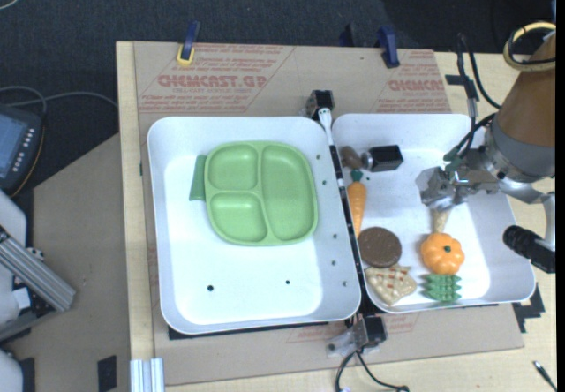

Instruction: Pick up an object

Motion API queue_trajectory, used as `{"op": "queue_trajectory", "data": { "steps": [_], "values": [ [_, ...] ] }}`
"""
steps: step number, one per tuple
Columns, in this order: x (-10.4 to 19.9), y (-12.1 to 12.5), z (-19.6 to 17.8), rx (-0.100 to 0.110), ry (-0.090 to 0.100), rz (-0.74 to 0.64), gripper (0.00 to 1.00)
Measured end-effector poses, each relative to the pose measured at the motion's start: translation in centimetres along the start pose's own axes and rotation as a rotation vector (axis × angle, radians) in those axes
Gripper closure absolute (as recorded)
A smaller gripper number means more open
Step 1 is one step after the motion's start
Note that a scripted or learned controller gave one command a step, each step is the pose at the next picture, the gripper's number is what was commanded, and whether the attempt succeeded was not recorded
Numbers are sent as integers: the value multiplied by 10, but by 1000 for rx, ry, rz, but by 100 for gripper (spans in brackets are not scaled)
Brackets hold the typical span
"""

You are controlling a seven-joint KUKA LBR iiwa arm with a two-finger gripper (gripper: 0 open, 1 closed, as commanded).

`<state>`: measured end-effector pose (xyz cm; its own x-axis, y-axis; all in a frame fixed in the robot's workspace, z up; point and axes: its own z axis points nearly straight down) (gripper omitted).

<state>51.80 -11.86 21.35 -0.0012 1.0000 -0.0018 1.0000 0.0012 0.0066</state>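
Jaws (439,196) hover mid right bin (481,130).

carrot (356,204) orange, lengthwise | brown cookie (380,246) flat | pumpkin (441,252) upright | waffle (392,282) | all right bin (415,129)

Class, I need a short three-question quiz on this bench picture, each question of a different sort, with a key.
1. True or false: the green divided plate lies in the left bin.
2. Which toy lies nearest the tool? A carrot B cone C waffle
3. Fill in: the brown cookie lies in the ____ bin.

Key: 1 true; 2 B; 3 right.
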Motion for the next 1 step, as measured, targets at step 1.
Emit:
{"op": "queue_trajectory", "data": {
  "steps": [1],
  "values": [
    [0, 1, -12, 3, 1, 0, 100]
  ]
}}
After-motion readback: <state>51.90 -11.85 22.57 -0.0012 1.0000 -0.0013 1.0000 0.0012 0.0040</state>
